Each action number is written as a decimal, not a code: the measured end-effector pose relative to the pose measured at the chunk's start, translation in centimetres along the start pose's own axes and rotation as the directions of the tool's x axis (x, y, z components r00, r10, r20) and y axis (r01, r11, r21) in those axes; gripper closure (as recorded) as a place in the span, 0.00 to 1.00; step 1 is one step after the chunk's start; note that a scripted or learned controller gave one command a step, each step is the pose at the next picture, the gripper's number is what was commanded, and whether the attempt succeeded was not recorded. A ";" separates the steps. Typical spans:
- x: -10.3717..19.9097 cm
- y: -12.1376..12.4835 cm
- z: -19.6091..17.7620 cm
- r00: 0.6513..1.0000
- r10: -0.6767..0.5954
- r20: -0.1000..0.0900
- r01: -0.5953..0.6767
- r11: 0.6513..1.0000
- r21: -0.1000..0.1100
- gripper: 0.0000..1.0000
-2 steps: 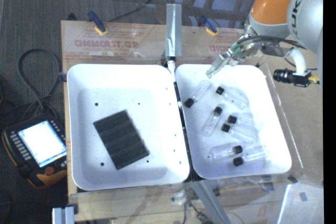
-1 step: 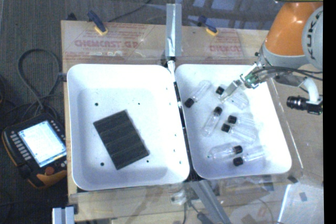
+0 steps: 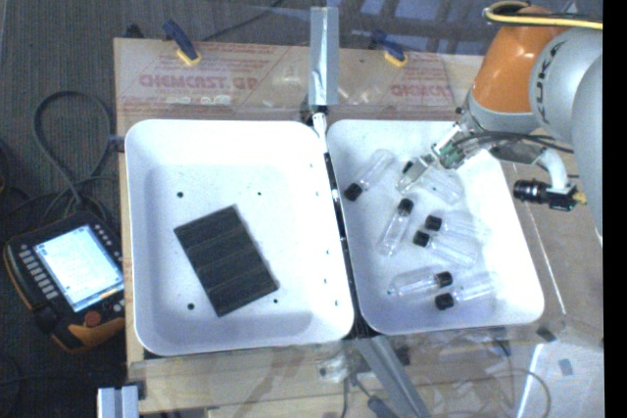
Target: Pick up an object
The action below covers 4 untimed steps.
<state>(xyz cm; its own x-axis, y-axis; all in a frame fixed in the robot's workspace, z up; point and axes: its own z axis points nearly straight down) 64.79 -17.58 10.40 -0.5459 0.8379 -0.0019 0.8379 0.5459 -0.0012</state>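
Several clear plastic vials with black caps lie scattered in the right bin (image 3: 509, 303). One vial (image 3: 368, 175) lies near the bin's upper left, another vial (image 3: 394, 227) sits mid-bin, and a third vial (image 3: 419, 283) rests near the front. My gripper (image 3: 425, 165) hangs low over the upper middle of this bin, under the orange band (image 3: 509, 73) of the arm. It is just right of the upper-left vial and above the mid-bin one. I see no vial lifted by it.
The left bin (image 3: 157, 152) holds a black ribbed pad (image 3: 225, 259), lying at a slant. A metal post (image 3: 322, 54) stands behind the seam between the bins. A teach pendant (image 3: 69, 274) lies off the bench at the left.
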 end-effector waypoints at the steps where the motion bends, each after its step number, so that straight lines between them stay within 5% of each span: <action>1: 5.4 1.2 1.4 1.000 -0.021 0.008 0.021 1.000 -0.009 0.00; 2: 5.4 1.4 0.2 1.000 -0.020 0.010 0.020 1.000 -0.015 1.00; 3: 5.4 1.4 0.3 1.000 -0.020 0.010 0.020 1.000 -0.015 0.00; 4: 5.4 1.5 -0.7 1.000 -0.019 0.009 0.019 1.000 -0.018 1.00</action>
<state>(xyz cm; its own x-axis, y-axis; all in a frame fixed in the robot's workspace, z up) 63.12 -12.19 11.05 -0.5619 0.8272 -0.0110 0.8270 0.5620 0.0170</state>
